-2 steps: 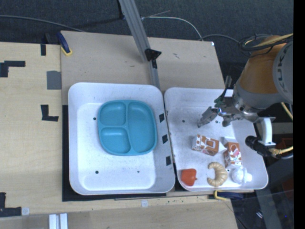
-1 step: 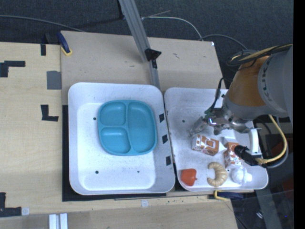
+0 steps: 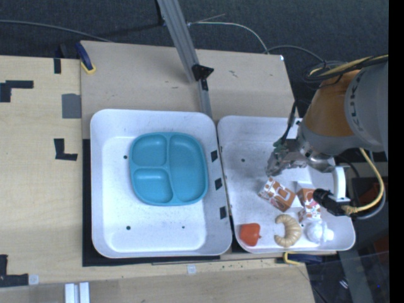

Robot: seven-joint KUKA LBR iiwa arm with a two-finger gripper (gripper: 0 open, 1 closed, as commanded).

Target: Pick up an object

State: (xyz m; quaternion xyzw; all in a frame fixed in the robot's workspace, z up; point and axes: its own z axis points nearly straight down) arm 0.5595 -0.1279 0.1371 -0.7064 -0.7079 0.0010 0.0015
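Note:
The right bin (image 3: 246,144) holds several small items near its front. A brown and white patterned packet (image 3: 278,194) lies just below my gripper (image 3: 276,164). A red tomato-like piece (image 3: 250,233) sits at the front left. Beside it lie a tan croissant (image 3: 288,229), a white round item (image 3: 314,233) and a small red and white item (image 3: 308,201). My gripper hangs low over the bin's middle, just above the packet's upper edge. Nothing shows between its fingers.
The left bin (image 3: 110,188) holds a blue divided plate (image 3: 168,168). A grey metal pole (image 3: 180,30) slants in from the top toward the bins' shared edge. Cables run at the right by the arm (image 3: 341,115).

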